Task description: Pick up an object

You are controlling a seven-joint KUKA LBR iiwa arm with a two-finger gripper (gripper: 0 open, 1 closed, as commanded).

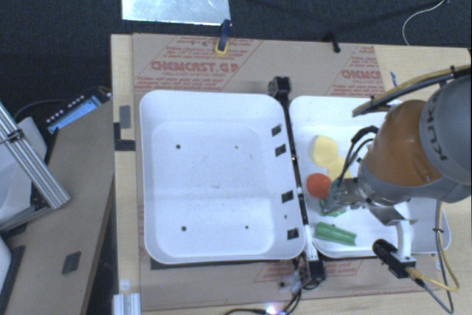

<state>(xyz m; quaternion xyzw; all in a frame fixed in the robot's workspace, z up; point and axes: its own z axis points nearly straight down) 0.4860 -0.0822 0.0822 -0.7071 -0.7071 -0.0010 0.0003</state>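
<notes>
The arm (420, 151) reaches from the right over the right bin (310, 111), and its gripper (335, 199) is low inside this bin, between the objects; how the gripper stands, and if it has hold of something, I cannot tell, because the wrist covers it. A yellow object (324, 150) lies near the bin's middle; a red ball (318, 184) is just beside the gripper; a green object (335, 234) lies near the front wall; the left bin (155, 158) stands beside the right one.
</notes>
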